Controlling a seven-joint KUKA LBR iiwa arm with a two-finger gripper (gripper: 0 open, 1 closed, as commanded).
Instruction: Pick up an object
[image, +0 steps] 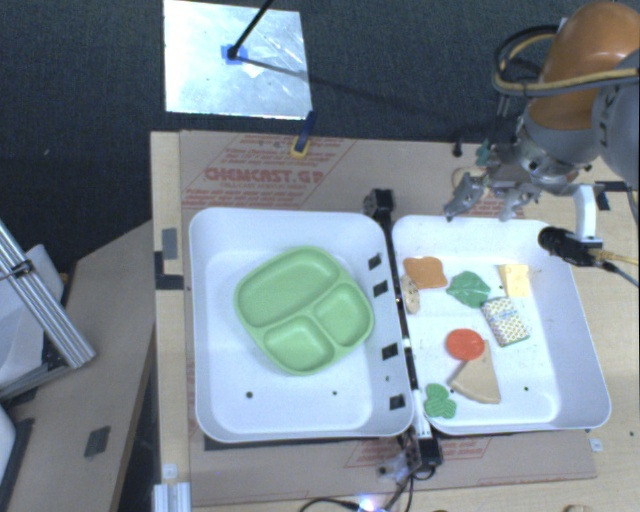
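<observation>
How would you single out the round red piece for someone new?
Look in the right-hand white bin, holding the small toy foods. Near its middle, just above the tan wedge, lies the red disc: the bin's one round, red piece.

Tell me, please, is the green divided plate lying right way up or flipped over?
Right way up: the green divided plate shows its three hollow compartments facing the camera, flat in the left bin.

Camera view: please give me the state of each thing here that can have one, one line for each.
Green plate: upright, flat in the left bin, nothing in its three compartments.
Orange slice: lying flat in the right bin.
Green leaf: lying flat.
Yellow piece: lying flat.
Patterned block: lying flat, turned at an angle.
Red disc: lying flat.
Tan wedge: lying flat.
Gripper: above the right bin's far edge, holding nothing visible.
</observation>
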